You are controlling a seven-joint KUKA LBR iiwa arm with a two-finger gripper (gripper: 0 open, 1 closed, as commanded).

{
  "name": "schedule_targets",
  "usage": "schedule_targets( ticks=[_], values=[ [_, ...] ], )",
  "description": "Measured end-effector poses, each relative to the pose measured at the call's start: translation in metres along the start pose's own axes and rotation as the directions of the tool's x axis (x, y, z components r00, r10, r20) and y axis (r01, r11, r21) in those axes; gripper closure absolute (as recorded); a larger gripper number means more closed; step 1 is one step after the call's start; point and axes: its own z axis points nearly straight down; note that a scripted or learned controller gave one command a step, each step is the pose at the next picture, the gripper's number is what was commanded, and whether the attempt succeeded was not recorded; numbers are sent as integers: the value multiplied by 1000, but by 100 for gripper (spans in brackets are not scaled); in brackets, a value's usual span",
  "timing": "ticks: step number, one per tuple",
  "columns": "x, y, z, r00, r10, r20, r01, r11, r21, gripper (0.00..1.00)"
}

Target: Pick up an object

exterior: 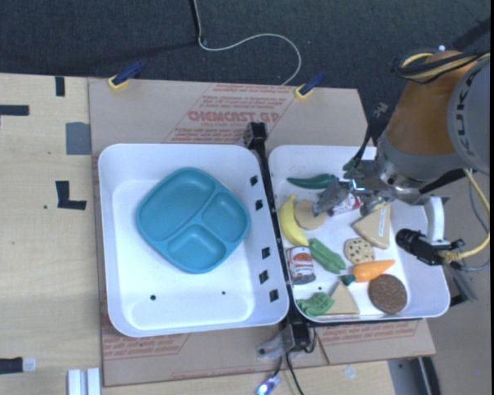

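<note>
The right bin (435, 303) holds several toy foods. These include a yellow banana (292, 221), a green chili (312, 181), a tan round piece (308, 217), a cheese wedge (375, 228), a cookie (358, 249), a carrot (372, 270), a small can (301, 264) and a brown patty (388, 293). My gripper (334, 197) hangs low over the upper middle of this bin, between the chili and the tan piece, left of the cheese wedge. It is too blurred and dark to read.
The left bin (123, 303) holds a blue divided plate (193, 219). A black divider (267, 212) separates the two bins. A green pickle (328, 256), a leafy piece (315, 305) and a bread triangle (344, 302) lie in the right bin's front. The arm's orange band (424, 113) rises at the right.
</note>
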Motion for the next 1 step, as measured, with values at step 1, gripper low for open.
schedule_targets(
  ticks=[1],
  values=[
    [48, -49, 6, 1000, -2, -2, 2, 1000, 5, 0]
  ],
)
